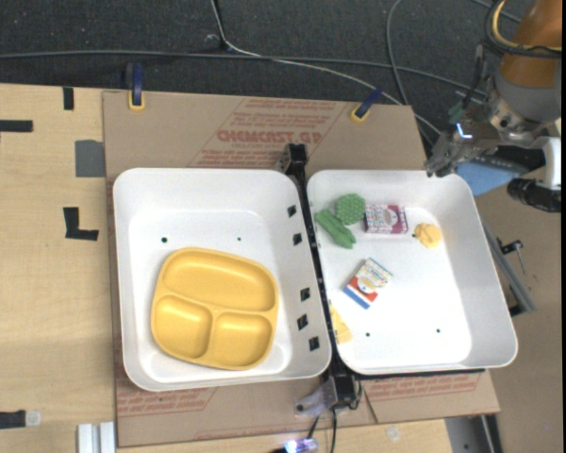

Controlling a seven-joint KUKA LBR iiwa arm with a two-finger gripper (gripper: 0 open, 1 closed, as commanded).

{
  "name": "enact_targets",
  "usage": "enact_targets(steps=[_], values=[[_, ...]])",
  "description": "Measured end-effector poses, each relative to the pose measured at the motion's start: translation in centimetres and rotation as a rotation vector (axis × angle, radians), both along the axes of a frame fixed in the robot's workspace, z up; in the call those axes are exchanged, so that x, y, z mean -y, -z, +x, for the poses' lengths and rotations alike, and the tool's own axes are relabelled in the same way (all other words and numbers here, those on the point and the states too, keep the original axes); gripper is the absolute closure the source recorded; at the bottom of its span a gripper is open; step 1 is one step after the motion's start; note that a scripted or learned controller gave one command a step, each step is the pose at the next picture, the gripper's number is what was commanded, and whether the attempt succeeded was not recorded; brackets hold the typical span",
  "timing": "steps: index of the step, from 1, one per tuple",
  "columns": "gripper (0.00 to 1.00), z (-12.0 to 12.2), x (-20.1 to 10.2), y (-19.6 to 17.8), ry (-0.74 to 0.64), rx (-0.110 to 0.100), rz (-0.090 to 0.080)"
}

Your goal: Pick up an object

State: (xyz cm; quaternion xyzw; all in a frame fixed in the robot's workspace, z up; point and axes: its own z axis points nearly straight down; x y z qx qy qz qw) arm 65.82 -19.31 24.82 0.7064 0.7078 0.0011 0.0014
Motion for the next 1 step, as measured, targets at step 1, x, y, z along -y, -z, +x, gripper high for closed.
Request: enact_targets(steps=[1], values=[[1.0,-1.17,-4.38,1.08,0.0,-0.006,0.0]])
